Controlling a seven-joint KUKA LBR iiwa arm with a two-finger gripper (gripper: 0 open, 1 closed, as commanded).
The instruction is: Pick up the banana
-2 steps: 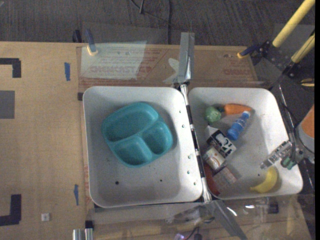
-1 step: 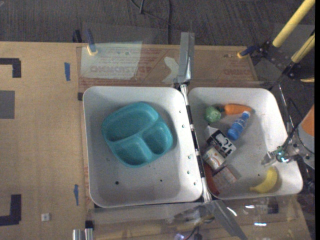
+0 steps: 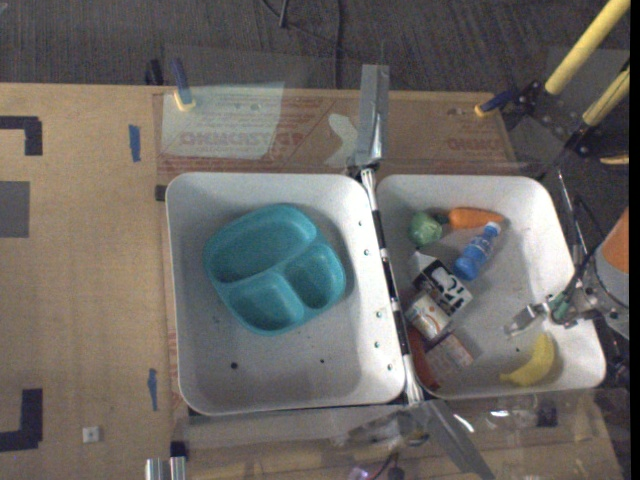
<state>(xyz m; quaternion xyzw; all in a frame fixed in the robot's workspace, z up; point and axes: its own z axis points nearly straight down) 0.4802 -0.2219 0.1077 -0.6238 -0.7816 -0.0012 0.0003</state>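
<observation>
I see the curved yellow banana just below the metal two-finger gripper, whose fingers spread open, holding nothing.

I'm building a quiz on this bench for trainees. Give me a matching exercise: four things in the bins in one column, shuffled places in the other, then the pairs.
Things:
1. banana
2. teal divided plate
3. carrot
4. blue bottle

Places:
A. far side of the right bin, beside a green item
B. near right corner of the right bin
C. middle of the right bin
D. left bin

Pairs: 1-B, 2-D, 3-A, 4-C
</observation>
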